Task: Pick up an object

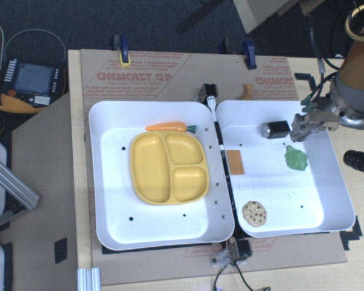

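Camera view, looking down on bench w/ two shallow white bins side by side. Left white bin (109, 223): yellow three-compartment plastic tray (168, 166) near centre; orange toy carrot w/ green tip (168, 127) lying just beyond tray's far edge, approx touching it. Right white bin (327, 217): small black block (275, 129) at far side, crumpled green leaf-like piece (296, 159) toward right, flat brown rectangular slab (235, 162) close to left wall, round speckled cookie (254, 213) near front. Grey arm w/ orange band enters from right; two-finger gripper (303, 128) is over far right part of right bin, between black block and green piece, just beside both. Finger state: cannot tell. Nothing seen between fingers.
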Robot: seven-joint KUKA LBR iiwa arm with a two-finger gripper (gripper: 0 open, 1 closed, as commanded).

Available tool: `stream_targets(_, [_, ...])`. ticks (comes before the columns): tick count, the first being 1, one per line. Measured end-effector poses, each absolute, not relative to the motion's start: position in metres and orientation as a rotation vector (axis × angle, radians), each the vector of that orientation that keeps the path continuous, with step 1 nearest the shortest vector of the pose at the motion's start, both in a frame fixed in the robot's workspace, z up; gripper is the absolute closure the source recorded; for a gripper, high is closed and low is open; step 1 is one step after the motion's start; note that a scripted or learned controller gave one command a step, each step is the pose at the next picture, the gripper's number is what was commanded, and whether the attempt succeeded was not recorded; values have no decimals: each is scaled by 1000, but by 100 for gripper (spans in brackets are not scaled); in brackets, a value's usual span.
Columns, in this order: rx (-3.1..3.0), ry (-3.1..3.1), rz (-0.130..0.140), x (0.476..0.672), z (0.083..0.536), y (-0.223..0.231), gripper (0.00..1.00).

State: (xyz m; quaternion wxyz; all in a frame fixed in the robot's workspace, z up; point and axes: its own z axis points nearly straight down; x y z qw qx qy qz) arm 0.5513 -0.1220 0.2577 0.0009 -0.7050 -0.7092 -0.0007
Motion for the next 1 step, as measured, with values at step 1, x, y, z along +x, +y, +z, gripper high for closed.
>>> stream_targets(1, [-2212,-2225,0,554,241,-70,100])
